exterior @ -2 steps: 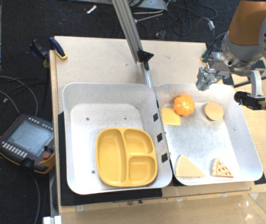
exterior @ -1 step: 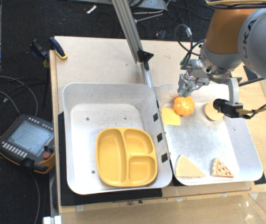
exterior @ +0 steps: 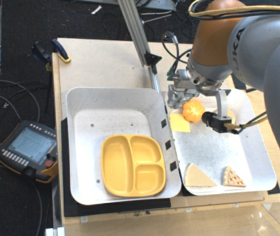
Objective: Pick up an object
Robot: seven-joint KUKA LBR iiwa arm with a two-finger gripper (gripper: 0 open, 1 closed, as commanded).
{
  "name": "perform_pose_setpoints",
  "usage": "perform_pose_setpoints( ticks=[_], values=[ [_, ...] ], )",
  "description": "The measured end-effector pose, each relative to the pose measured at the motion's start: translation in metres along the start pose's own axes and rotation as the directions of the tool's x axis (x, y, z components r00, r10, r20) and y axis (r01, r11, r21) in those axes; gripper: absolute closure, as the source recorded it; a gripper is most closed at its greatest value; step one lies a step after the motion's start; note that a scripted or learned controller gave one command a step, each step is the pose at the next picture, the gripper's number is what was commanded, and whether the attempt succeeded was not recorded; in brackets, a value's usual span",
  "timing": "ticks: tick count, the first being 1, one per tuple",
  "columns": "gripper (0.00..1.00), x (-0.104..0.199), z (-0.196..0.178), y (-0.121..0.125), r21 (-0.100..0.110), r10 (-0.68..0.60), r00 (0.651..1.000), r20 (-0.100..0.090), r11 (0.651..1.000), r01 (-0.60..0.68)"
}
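Observation:
In the right bin (exterior: 258,146), an orange ball-shaped fruit (exterior: 193,111) rests near the back left. My gripper (exterior: 179,100) hangs right above it and slightly to its left, close to or touching its top. A flat yellow square (exterior: 180,123) lies just in front of the orange, by the wall between the bins. Toward the front of the same bin lie a beige wedge (exterior: 199,177) and a small waffle-patterned triangle (exterior: 233,177). The arm hides the back of this bin.
The left bin (exterior: 81,132) holds a yellow divided plate (exterior: 132,166) at its front right. A slanted metal pole (exterior: 137,28) rises behind the bins. A teach pendant (exterior: 27,149) sits on the floor at the left.

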State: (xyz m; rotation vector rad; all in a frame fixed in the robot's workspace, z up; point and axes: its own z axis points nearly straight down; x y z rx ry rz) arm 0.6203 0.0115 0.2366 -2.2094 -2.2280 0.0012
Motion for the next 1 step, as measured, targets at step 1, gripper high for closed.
perform_pose_setpoints(
  ticks=[1],
  values=[
    [1.0,0.0577,0.0105,-0.0093,-0.001,0.0,1.0,0.001,1.0,0.0]
  ],
)
